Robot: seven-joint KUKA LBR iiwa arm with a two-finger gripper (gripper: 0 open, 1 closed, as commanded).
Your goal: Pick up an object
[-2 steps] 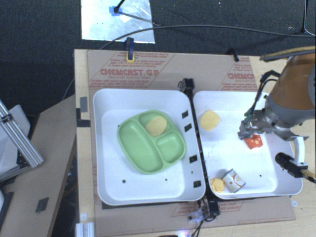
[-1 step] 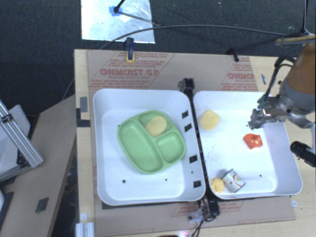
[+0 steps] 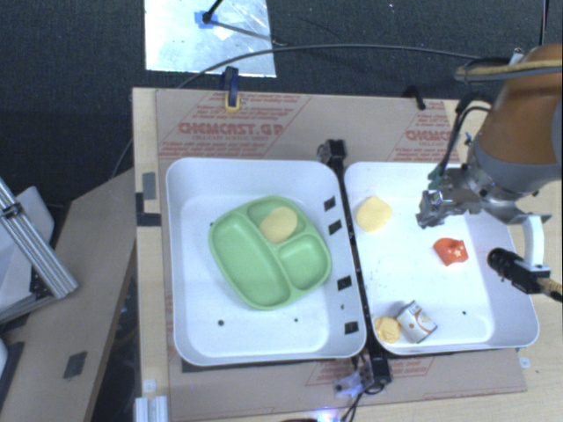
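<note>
At the front of the right bin [image 3: 493, 323] lie a small yellow lump [image 3: 387, 328] and a silver thing [image 3: 415, 320], touching each other. It is hard to say what the silver thing is; it may be a crumpled wrapper or a little can.

A bit farther back sits a red piece [image 3: 452, 251], alone on the white floor. The gripper [image 3: 433, 209] hangs above the bin, just up and to the left of the red piece. It holds nothing, and it is too dark and small to tell how wide it stands.

So the picking has not begun yet; the arm [image 3: 519, 130] looks to be lining up. Next it must settle right over one thing, likely the red piece or the yellow ball [image 3: 373, 214] close by, and go straight down.

In the left bin [image 3: 189, 262], a green tray [image 3: 264, 262] holds another yellow piece [image 3: 280, 225] in its back pocket.

The top of the arm is cut off by the edge.
</note>
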